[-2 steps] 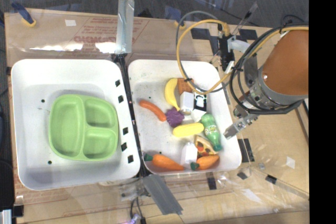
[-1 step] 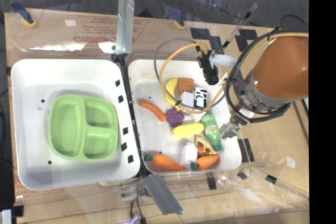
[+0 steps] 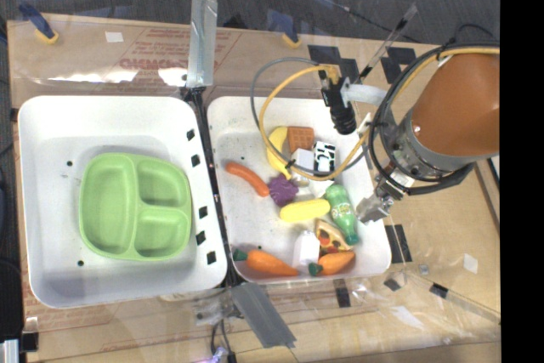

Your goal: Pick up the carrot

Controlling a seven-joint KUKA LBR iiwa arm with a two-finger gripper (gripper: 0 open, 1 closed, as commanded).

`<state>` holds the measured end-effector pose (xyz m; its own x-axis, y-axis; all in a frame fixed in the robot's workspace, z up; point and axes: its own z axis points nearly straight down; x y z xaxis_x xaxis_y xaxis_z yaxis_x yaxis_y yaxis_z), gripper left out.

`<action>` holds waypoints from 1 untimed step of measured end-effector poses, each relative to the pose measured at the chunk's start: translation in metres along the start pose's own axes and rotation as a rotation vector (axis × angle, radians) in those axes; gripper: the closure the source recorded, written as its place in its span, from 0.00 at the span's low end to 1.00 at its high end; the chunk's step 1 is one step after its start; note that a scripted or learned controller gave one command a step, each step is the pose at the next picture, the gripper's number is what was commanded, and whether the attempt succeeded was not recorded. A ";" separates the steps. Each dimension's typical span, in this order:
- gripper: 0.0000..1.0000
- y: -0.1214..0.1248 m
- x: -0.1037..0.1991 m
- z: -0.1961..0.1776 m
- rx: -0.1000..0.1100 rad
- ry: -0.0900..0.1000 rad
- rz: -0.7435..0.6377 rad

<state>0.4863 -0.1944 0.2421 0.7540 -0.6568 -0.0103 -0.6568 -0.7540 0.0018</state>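
Orange carrot [image 3: 265, 263] with green top, lime-green divided plate [image 3: 133, 204], purple grapes [image 3: 283, 188], yellow banana [image 3: 277, 150], white bins [image 3: 42, 183], orange-banded grey arm [image 3: 450, 110].

Only faint, mirrored red print on the cardboard sheet [image 3: 153, 55], too blurred to read.

Your bench [image 3: 442, 242]: tan board top under clear plastic sheet, black tape marks near right bin's corners. Two shallow white bins sit directly on it, side by side, rims touching along middle. Left bin [image 3: 51, 123] lies toward your view's left. Right bin [image 3: 234, 119] sits beside it. Grey strip [image 3: 202, 42] stands at far end of seam between bins.
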 end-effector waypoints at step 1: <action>1.00 -0.017 0.038 -0.035 0.002 0.010 -0.018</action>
<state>0.5260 -0.2070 0.2770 0.7655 -0.6435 -0.0007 -0.6435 -0.7655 -0.0006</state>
